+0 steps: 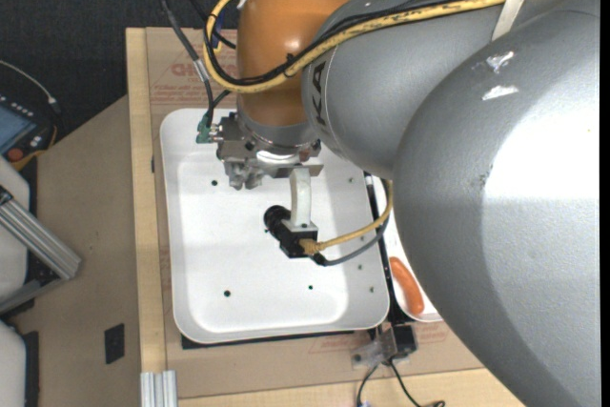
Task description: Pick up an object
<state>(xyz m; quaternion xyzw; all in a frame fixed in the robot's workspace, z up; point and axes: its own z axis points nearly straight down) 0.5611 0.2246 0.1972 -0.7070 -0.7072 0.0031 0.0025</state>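
My gripper [246, 174] hangs low over the far part of the left white bin [205, 300], under the orange band of the wrist. The wrist hides most of it, and I see no object at it. An orange, elongated object [408, 287] lies in the right bin [431, 314], in the narrow strip that shows beside the arm. The grey arm covers the rest of that bin.
The bulky grey arm fills the right half of the view. A small green piece [203, 131] shows at the left bin's far left corner, beside the wrist. The wooden bench [145, 205] runs along the left of the bins.
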